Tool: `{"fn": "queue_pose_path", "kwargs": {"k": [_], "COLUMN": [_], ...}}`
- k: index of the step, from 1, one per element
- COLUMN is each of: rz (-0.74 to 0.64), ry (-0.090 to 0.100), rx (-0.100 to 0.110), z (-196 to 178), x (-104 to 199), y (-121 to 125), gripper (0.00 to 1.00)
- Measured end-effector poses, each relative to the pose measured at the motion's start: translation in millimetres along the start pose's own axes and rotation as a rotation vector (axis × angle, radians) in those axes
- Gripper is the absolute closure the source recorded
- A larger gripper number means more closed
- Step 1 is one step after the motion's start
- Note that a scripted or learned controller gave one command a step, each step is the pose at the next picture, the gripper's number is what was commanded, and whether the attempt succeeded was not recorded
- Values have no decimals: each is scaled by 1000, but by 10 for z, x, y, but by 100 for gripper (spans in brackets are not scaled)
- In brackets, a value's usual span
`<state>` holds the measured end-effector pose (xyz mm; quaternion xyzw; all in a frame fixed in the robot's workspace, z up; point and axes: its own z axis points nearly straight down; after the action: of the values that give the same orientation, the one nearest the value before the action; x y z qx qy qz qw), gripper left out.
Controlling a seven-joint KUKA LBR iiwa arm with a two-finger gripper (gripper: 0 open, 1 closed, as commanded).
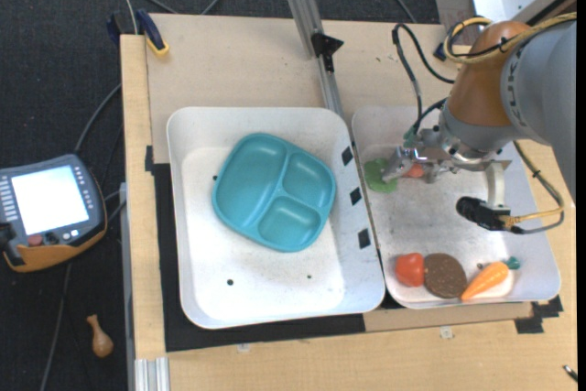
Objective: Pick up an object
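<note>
The claw point(409, 162) hangs low at the right bin's point(540, 275) ten o'clock corner, touching or just over a green object point(377, 175); its grip cannot be told. At that bin's six o'clock edge lie a tomato point(410, 269), brown disc point(445, 275) and carrot point(486, 279), while the left bin point(197, 288) holds a teal divided plate point(274, 191).

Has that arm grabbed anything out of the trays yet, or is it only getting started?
Nothing looks lifted yet. The gripper is low in the right white bin, beside a small green object; whether it has hold of it is unclear. The red tomato-like toy, brown oval piece and orange carrot toy lie untouched. A grasp and lift remain.
</note>
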<state>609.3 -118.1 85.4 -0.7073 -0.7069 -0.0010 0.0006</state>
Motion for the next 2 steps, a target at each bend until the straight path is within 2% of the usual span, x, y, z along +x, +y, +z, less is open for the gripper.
{"fn": "queue_pose_path", "kwargs": {"k": [1, 2], "rz": [-2, -2], "ry": [0, -3], "rx": [-8, -5], "z": [-148, -790], "x": [10, 25], "y": [25, 48], "gripper": [100, 100]}}
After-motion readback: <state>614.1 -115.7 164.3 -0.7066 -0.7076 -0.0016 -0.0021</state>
